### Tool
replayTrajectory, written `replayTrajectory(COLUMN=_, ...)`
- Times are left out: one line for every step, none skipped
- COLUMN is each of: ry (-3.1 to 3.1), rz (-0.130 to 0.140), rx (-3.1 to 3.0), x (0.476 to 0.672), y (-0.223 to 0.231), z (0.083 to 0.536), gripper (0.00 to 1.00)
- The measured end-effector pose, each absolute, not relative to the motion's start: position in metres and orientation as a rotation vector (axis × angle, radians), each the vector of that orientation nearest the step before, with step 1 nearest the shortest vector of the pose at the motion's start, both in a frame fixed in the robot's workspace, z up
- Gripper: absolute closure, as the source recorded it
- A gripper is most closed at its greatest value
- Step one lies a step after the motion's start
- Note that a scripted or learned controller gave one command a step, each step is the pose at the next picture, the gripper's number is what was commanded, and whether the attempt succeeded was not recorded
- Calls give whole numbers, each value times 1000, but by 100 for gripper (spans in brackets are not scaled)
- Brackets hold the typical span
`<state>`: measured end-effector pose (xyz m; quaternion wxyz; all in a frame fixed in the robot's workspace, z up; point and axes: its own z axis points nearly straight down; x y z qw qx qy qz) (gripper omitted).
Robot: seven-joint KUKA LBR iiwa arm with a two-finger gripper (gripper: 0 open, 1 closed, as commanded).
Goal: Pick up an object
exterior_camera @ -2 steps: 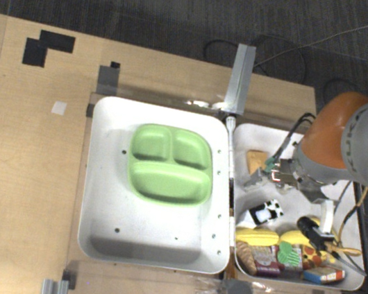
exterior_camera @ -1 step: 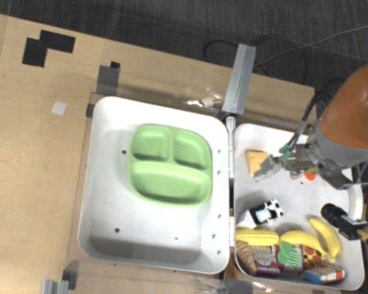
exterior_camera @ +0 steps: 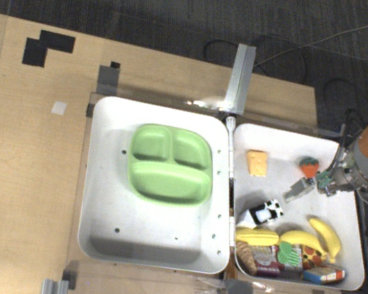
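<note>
My gripper [exterior_camera: 296, 190] hangs over the right bin [exterior_camera: 359, 230], near its middle right, with the arm reaching in from the right. Just above it lies a small red-orange fruit with a green top [exterior_camera: 309, 165]. An orange cracker-like square [exterior_camera: 257, 163] rests at the bin's upper left. Below and left of the gripper sits a small black-and-white object [exterior_camera: 266, 211]. Nothing shows between the gripper and the bin floor.
Two bananas [exterior_camera: 325, 235] [exterior_camera: 299, 238], a yellow item [exterior_camera: 256, 236], a colourful packet [exterior_camera: 289, 256] and a red-and-blue item [exterior_camera: 325, 275] crowd the right bin's front. A green divided plate [exterior_camera: 170, 164] lies in the left bin [exterior_camera: 103, 185].
</note>
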<state>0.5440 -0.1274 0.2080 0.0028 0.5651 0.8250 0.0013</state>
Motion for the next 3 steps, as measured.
replayTrajectory(ry=2629, rz=4, rx=1713, x=580, y=-110, z=104, gripper=0)
replayTrajectory(ry=2479, rz=12, rx=1913, x=583, y=-102, z=91, gripper=0)
replayTrajectory(ry=2473, rz=12, rx=1917, x=615, y=-92, z=90, gripper=0)
